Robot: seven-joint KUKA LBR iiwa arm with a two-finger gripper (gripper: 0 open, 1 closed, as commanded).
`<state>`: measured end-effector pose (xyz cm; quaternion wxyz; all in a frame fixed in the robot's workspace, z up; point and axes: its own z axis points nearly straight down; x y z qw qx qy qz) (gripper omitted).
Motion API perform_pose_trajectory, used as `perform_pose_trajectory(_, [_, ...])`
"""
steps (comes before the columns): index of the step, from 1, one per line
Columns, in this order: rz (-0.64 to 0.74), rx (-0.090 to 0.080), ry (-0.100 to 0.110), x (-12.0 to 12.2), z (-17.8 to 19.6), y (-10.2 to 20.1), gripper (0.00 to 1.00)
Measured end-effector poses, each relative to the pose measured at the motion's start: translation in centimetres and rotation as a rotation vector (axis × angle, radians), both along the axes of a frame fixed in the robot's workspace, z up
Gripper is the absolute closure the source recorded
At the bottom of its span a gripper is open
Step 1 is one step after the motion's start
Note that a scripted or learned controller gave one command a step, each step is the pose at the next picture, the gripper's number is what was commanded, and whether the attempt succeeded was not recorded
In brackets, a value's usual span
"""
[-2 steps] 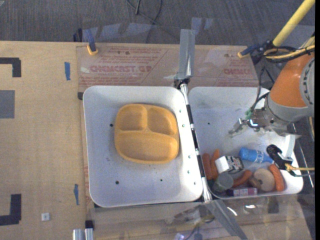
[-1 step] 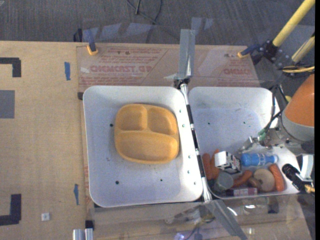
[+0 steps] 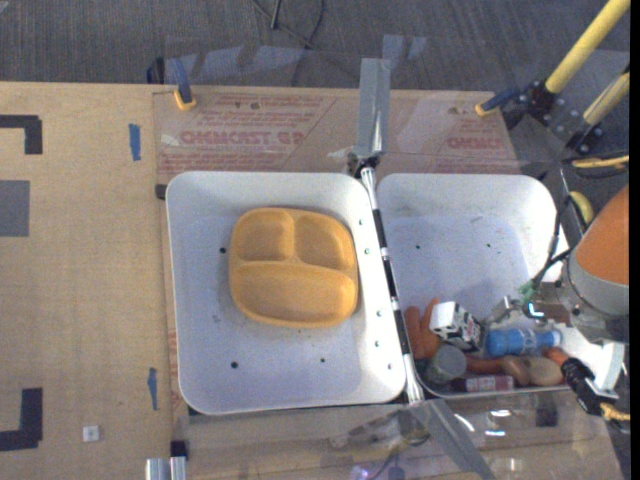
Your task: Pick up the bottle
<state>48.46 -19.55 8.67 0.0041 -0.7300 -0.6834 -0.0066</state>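
Step in hand: we judge this to be the approach, with the bottle not yet lifted; it lies on its side among the clutter in the near part of the right bin.

Bottle: a small blue one with a white cap end toward the left, lying roughly level across the view, resting on the bin floor near the front rim.

Neighbours: a white-and-red toy just left of the bottle, a grey round lid in front of that, an orange carrot-like piece further left, and tan rounded pieces touching or just beside the bottle's near side.

Gripper: the gripper sits at the end of the arm on the right, just above and beside the bottle's right end; we cannot tell how it is set, as wrist hardware and cables blur that part.

Relation: we see the tool close to the bottle, but cannot tell whether they touch.

Next move: we think it calls for closing across the bottle's narrow width, clear of the tan pieces, then a straight lift.

Left bin: the left bin holds a yellow divided plate, upside down, well apart from the work.
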Motion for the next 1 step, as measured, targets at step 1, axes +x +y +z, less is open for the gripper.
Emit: perform_pose_trajectory(1, [0.023, -0.014, -0.004, -0.23, 0.03, 0.4, 0.0])
